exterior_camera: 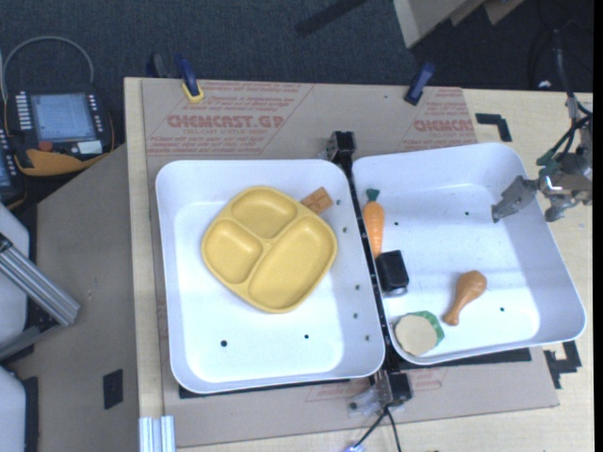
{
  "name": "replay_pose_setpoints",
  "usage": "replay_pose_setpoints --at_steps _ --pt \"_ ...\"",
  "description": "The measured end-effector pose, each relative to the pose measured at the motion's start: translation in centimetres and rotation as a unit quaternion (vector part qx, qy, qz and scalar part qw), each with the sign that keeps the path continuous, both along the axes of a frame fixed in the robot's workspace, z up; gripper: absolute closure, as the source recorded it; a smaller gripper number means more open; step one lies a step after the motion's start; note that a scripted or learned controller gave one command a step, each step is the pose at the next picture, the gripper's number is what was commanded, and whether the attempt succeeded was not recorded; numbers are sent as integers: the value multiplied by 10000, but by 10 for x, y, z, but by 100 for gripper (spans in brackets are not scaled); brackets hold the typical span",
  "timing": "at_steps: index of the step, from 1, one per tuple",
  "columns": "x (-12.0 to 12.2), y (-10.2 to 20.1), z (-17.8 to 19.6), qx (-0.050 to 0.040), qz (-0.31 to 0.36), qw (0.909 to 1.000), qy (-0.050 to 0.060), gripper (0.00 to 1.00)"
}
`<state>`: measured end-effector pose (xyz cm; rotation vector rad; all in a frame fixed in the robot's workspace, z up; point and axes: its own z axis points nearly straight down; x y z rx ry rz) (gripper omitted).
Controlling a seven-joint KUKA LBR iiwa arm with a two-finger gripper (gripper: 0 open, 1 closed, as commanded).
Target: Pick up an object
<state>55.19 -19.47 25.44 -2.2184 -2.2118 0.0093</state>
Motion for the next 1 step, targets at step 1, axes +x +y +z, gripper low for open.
replay_pose_setpoints --at_steps 1 --pt "2 0 5 -13 15 10000 -53 0"
